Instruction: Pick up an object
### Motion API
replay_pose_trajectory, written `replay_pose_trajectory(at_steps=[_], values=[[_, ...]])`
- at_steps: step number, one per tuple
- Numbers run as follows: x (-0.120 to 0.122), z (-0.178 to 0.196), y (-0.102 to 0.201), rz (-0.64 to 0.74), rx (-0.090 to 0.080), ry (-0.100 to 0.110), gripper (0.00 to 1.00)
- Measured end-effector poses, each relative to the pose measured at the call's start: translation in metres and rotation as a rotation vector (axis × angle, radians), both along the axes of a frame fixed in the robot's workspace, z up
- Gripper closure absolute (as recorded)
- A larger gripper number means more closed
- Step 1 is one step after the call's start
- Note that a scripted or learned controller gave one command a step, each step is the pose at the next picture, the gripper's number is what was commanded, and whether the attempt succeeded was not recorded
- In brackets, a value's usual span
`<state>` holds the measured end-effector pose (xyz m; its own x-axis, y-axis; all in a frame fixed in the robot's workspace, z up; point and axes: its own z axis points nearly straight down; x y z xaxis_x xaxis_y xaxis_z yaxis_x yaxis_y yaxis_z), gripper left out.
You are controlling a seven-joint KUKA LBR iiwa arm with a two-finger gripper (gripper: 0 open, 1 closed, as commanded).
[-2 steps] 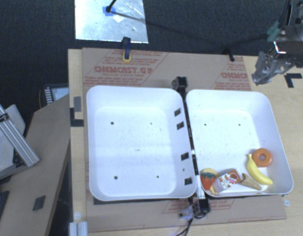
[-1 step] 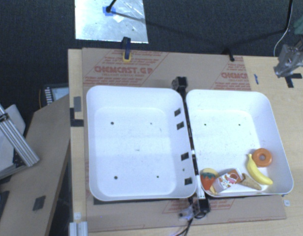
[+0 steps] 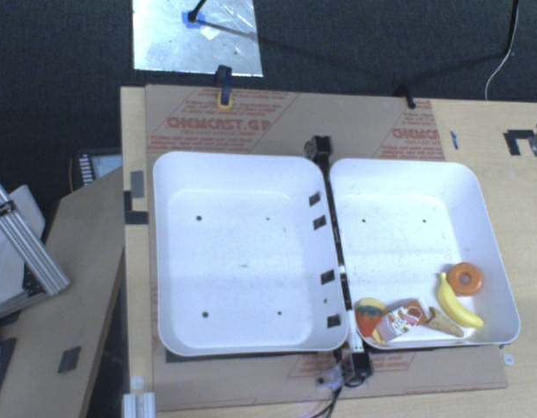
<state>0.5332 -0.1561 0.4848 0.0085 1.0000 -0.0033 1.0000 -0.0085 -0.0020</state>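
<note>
Jaws open or closed, I cannot tell. A banana, doughnut, packet and tomato are crowding into the right bin's near corner. Jaws dropping there are risking hitting the wall, or shoving neighbours and closing on nothing.

Two shallow white bins sit side by side on a bench. Taking the right bin as the landmark, all the loose objects crowd its near right corner. A banana lies along the right wall there, with an orange ring just beside its upper end. Against the bin's near wall sit a small red and white packet, a red and yellow fruit to its left, and a tan wedge. The left bin adjoins the right bin's left wall.
</note>
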Motion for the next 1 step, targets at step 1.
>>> replay_pose_trajectory(at_steps=[1], values=[[-0.0495,0.0542,-0.0546,0.002,-0.002,-0.01,1.0]])
